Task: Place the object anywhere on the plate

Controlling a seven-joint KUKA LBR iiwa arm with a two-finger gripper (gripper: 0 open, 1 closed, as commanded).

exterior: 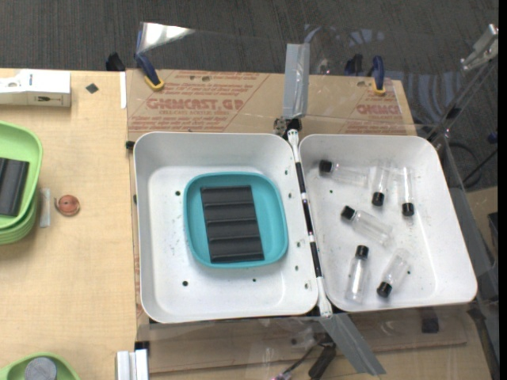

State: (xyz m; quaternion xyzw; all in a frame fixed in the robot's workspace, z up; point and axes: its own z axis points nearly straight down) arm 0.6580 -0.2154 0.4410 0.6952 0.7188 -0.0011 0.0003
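Six small clear vials with black caps lie scattered in the right bin [444,212], all on their sides and pointing every which way. One sits up by the divider [342,170], two near the bin's far wall [379,187] [406,193], one in the middle [364,222], and a pair down by the near rim [358,269] [394,277]. By the look of them they're light, stiff and slick — round bodies that will roll or squirt out of a pinch, possibly breakable. Best bet, I'd say: close across the middle of a barrel, fingers square to its length, and the middle vial has the most room around it.

Left of that bin, across the divider, the left bin [158,283] holds the teal plate [273,212], which carries a dark ribbed insert [230,222]. No vial is on the plate yet. As for the claw, I cannot tell its state.
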